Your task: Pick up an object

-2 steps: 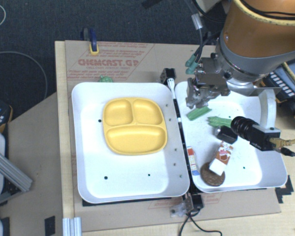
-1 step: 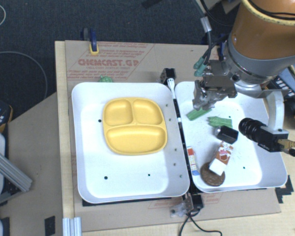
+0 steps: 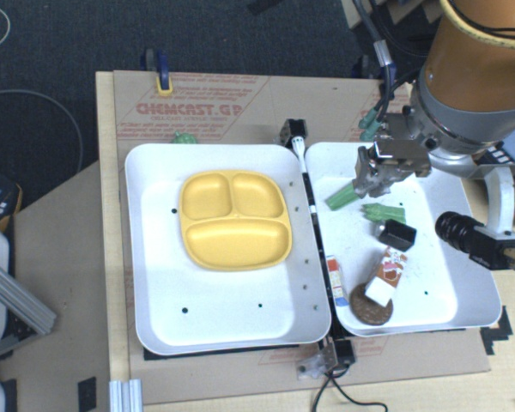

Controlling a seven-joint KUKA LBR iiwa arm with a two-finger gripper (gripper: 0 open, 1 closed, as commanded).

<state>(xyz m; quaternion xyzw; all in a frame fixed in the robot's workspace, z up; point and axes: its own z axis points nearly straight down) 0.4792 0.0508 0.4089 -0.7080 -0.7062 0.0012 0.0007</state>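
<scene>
Bright, even overhead light; the white bins (image 3: 154, 256) glare slightly, shadows are soft, and the picture looks mildly grainy.

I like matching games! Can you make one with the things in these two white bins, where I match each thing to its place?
Things:
1. yellow plastic divided plate
2. brown round disc
3. green flat strip
4. small black block

Places:
A. near front edge of right bin
B. middle of left bin
C. middle of right bin
D. right bin's far part, just below the gripper

Pairs: 1-B, 2-A, 3-D, 4-C
</scene>
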